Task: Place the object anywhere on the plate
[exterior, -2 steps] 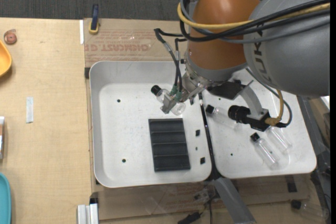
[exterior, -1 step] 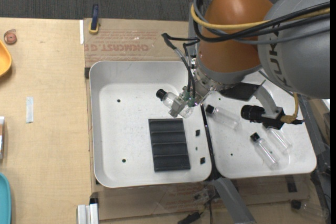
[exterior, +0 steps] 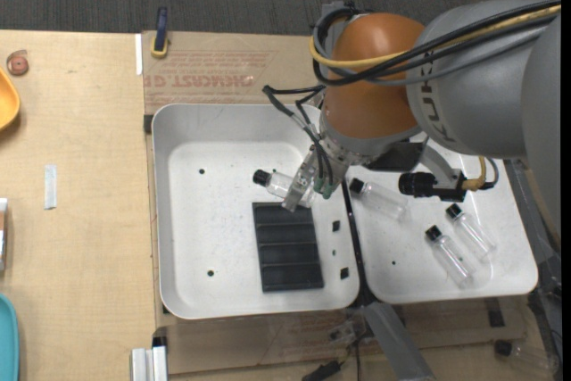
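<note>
Gripper (exterior: 302,192) grips a clear vial (exterior: 277,184), just above the black ridged plate (exterior: 287,247). Placing step; next lower slightly and release onto plate.

left bin (exterior: 178,219): plate (exterior: 287,247), vial (exterior: 275,184) behind | right bin (exterior: 500,277): three vials (exterior: 451,252) (scattered)

You see clear glossy plastic vials (exterior: 459,247), a matt black ribbed plate (exterior: 287,247), smooth white bins (exterior: 205,219) and a pale wood-grain table (exterior: 80,192).
</note>
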`<action>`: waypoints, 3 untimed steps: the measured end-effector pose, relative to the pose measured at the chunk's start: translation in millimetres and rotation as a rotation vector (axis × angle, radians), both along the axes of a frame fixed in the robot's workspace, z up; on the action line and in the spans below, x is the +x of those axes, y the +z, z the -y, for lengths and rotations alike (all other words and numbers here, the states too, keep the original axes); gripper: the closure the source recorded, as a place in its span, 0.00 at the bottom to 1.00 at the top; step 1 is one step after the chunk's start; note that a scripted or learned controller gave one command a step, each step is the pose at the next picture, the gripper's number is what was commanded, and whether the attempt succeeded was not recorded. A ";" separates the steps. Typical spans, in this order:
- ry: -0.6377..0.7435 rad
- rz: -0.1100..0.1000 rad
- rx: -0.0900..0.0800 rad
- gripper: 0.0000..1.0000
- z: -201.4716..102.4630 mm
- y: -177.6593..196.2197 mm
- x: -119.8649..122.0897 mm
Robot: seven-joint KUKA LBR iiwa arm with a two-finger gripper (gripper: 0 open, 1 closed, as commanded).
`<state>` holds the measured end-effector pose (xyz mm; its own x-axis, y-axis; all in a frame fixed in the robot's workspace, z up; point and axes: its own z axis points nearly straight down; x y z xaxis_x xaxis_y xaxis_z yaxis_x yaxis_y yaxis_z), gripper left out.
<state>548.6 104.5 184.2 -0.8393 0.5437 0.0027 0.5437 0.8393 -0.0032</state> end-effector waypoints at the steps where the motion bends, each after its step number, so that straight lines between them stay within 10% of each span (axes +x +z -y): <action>1: 0.090 0.002 0.001 1.00 32.4 6.6 -71.0; 2: 0.207 0.002 0.001 1.00 15.8 18.0 -70.9; 3: 0.029 0.004 0.000 1.00 11.9 68.6 9.9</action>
<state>558.5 92.7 252.7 -0.8548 0.5189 -0.0011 0.5189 0.8548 -0.0009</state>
